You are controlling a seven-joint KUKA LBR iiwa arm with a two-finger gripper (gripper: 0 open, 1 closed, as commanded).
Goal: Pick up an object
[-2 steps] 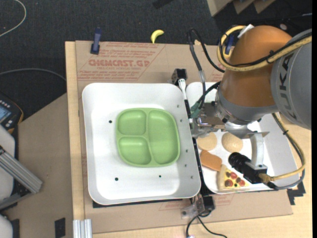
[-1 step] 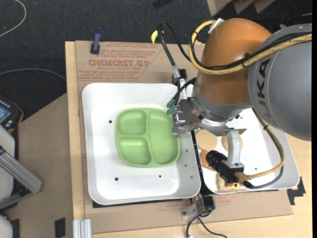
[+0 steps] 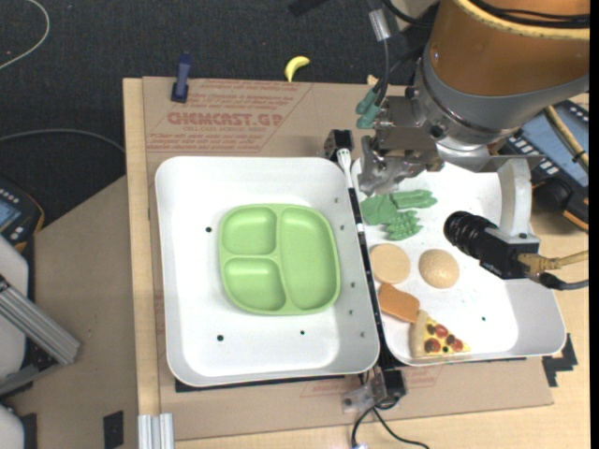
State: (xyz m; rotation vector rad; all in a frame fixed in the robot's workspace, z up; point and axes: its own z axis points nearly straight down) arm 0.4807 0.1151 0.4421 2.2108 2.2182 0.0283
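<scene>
At far end of right bin [image 3: 533,330], close to the divider w/ left bin [image 3: 182,251], lay a heap of green leafy toy pieces [image 3: 397,210], flat on the bin floor. Tool [image 3: 391,178] hung directly over heap's upper edge. Touching or just above: couldn't tell. Released or clenched: couldn't tell either, wrist hid it. Grey arm [image 3: 505,45] w/ orange band came in from upper right.

Just below the heap sat a tan round disc [image 3: 390,263] & beside it, to the right, a pale bun [image 3: 438,268], apart from each other. Nearer still: an orange wedge [image 3: 399,303], then a pizza slice [image 3: 436,336] at the near rim.

Left bin held a green divided plate [image 3: 278,258], approx. centred. Both bins sat on a cardboard-covered worktop [image 3: 225,120]; a blue clip [image 3: 181,79] was at its far edge, a small yellow banana [image 3: 297,65] just beyond it.
</scene>
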